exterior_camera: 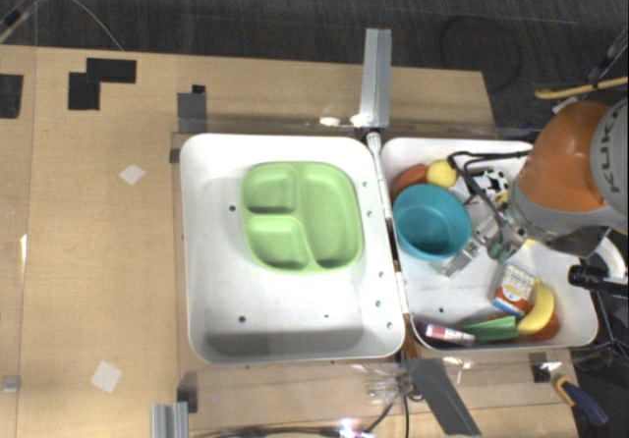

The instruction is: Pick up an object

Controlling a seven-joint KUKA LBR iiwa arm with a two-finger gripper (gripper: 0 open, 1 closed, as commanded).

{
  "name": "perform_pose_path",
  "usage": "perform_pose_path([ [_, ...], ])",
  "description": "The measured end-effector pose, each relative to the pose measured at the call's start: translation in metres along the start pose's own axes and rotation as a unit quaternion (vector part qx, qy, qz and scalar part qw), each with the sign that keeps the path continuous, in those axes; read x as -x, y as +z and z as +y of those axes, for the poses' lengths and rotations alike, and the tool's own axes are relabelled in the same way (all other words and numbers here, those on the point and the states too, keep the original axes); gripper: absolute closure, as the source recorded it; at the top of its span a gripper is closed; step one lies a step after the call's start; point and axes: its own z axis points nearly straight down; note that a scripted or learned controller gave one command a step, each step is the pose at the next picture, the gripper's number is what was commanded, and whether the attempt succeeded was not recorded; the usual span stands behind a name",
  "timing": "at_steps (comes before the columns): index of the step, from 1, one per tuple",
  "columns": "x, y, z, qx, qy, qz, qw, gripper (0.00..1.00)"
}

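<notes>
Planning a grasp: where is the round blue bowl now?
The round blue bowl sits in the right white bin, against its left wall, just below an orange object and left of the gripper.

Legible text: none. Small carton, just right of the blue bowl in the right bin: printed label, too small to read. Arm: partial lettering, unreadable.

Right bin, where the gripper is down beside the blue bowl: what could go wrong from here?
1. The gripper sits low in the right white bin, against the round blue bowl; closing may catch the rim and tip or drag it.
2. The bowl touches the orange ball and yellow lemon-like piece; a shove could push them into the wall.
3. The yellow banana, small printed carton and green stick lie crowded together; a descent there may pinch two.
</notes>
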Motion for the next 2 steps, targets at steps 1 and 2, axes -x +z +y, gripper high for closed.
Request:
perform_pose_path([
  [1, -0.022, -0.001, 0.006, -0.009, -0.049, -0.011, 0.9987, 0.00],
  [2, -0.010, 0.000, 0.044, -0.003, -0.054, 0.000, 0.9985, 0.00],
])
